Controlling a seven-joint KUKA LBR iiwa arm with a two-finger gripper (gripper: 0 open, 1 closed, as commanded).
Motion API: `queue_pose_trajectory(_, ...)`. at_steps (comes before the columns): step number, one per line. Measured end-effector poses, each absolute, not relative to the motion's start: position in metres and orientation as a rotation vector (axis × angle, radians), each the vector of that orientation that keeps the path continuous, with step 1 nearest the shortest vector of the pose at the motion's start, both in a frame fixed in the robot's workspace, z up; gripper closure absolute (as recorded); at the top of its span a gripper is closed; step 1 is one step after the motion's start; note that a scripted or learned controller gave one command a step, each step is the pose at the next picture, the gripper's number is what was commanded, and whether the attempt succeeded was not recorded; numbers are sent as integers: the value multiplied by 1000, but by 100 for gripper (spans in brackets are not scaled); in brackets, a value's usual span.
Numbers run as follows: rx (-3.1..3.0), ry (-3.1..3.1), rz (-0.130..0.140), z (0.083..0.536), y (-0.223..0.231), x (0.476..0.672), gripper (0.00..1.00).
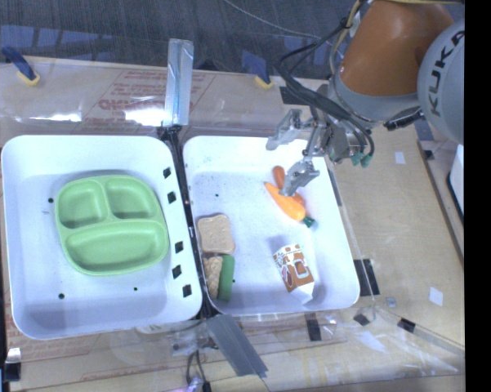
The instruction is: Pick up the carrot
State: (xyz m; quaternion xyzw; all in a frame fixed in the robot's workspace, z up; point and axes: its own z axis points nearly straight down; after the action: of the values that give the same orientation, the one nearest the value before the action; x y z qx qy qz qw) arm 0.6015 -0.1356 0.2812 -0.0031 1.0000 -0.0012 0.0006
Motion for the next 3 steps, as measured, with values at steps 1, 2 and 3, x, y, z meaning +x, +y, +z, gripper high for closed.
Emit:
queue_pose_trajectory(1,53,3147,1,204,-189,635,0)
queue_pose_trajectory(2,-303,3125,-1,93,-208,650,0)
queue_pose_trajectory(3,-312,3116,-6,107,-206,653,100)
